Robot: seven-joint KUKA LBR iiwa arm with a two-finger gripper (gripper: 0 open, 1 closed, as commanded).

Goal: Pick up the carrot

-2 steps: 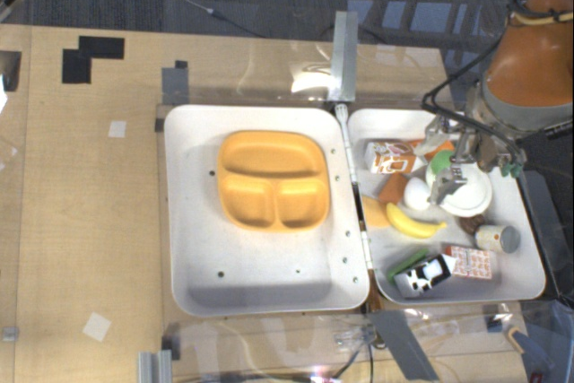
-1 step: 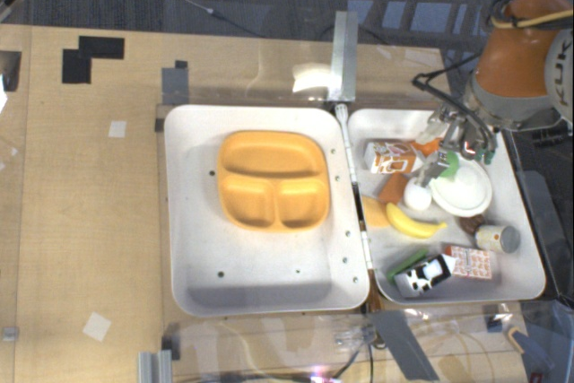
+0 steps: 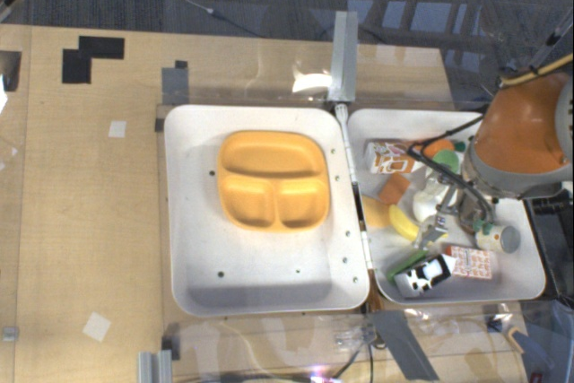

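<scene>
The carrot (image 3: 393, 188), a short orange piece, is seen lying in the right bin (image 3: 529, 282), beside a yellow banana (image 3: 402, 223) and below a printed packet (image 3: 387, 157). The arm (image 3: 520, 134) is reached in from the right, its gripper (image 3: 444, 215) lowered just right of the carrot. Its grip cannot be told.

The desk (image 3: 81, 220) looks like pale matt wood. Both bins, left bin (image 3: 193, 274) and right bin (image 3: 529, 269), are smooth white plastic with a soft sheen. The yellow divided tray (image 3: 273, 179) is smooth, slightly glossy plastic. At twelve o'clock, a grey post (image 3: 344, 54) looks like brushed metal. The arm's orange band (image 3: 525, 130) is satin-smooth.
</scene>
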